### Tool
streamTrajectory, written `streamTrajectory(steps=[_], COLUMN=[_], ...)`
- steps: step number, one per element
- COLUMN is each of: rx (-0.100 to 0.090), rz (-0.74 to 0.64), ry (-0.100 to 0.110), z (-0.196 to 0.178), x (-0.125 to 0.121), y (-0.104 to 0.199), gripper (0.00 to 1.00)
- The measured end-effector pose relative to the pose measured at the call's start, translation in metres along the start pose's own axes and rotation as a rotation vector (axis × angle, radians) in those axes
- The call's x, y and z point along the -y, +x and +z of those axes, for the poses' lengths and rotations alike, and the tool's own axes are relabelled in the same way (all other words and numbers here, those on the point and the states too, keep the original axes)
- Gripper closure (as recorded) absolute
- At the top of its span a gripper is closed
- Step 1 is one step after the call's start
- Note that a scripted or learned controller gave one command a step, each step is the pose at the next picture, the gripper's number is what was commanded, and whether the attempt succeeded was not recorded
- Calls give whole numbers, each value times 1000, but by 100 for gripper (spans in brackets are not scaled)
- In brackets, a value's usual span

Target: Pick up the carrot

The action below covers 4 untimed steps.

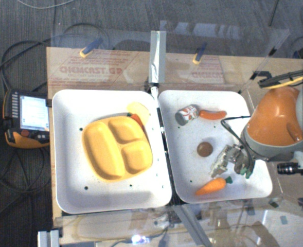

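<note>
Down in the right bin [254,187], the gripper [224,162] hangs low over the white floor, its metal fingers spread apart with nothing between them. The carrot [211,187] lies just below the gripper toward the bin's front edge, flat on the floor, its green end pointing right and not quite touching the fingertips. A small brown disc [205,148] sits just left of the gripper. Farther back from the gripper, near the bin's rear wall, a small can [186,114] lies on its side with an orange sausage-shaped piece [213,115] beside it. Left of the gripper, across the divider, the left bin [69,189] holds a yellow compartment tray [119,147]. Both bins rest on a pale wooden bench [100,68]. Beyond it, grey carpet [17,30] carries loose cables and a handheld control pendant [28,118].
</note>
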<state>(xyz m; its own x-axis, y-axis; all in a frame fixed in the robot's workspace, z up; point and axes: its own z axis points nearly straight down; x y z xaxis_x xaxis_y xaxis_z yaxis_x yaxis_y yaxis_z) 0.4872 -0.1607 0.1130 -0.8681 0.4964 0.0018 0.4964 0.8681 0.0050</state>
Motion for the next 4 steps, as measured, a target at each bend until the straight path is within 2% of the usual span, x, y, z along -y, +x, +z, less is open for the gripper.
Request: streamTrajectory(steps=[1,2,3,4], rx=[-1,2,4,4], rz=[427,725,839,1047], ry=[5,6,7,11], z=[16,-69,-81,-70], x=[-42,-110,-158,-214], y=[27,66,93,106], gripper=[100,100,100,100])
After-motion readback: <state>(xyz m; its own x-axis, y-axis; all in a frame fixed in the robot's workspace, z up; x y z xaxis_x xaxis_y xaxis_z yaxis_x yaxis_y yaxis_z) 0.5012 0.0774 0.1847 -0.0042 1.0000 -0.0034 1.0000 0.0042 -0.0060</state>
